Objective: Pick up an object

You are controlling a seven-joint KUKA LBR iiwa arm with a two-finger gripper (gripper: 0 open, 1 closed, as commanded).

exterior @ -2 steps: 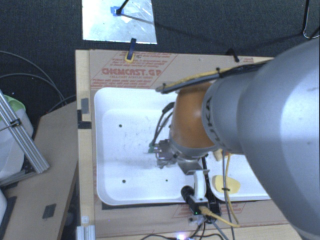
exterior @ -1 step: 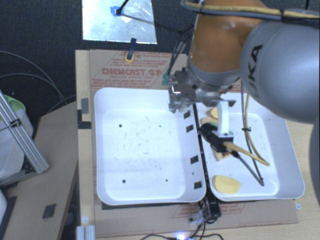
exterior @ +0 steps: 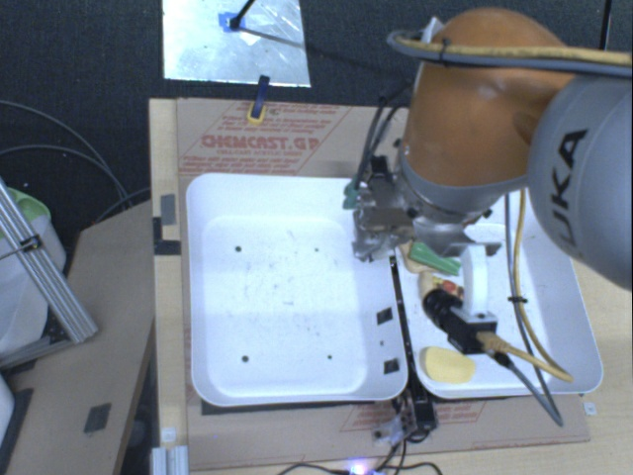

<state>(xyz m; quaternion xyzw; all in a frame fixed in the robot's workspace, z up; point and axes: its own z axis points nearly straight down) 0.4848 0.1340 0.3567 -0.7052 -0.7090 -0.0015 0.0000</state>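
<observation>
1. Grey metal hand [exterior: 374, 234] hangs below the orange band of the arm, over the seam where the two bins meet. Its lower end is near the right wall of the left bin. Whether it is open or closed cannot be told from this angle, and no object is seen gripped in it.
2. Left shallow white plastic bin [exterior: 198, 295]: the floor carries four small dark dots and faint grey scuffs.
3. Right shallow white plastic bin [exterior: 584, 364]: largely covered by the arm. The visible contents lie along its left side:
   - one flat green piece [exterior: 431, 256], just beside the hand;
   - one small pale item with a red mark [exterior: 447, 288], below the green piece;
   - one rounded pale-yellow piece [exterior: 448, 366], near the front left corner.
4. Count: two bins, three visible objects, all in the right bin.
5. Both bins rest on a brown cardboard sheet with red print [exterior: 262, 139], which lies on the tan counter [exterior: 109, 265].
</observation>
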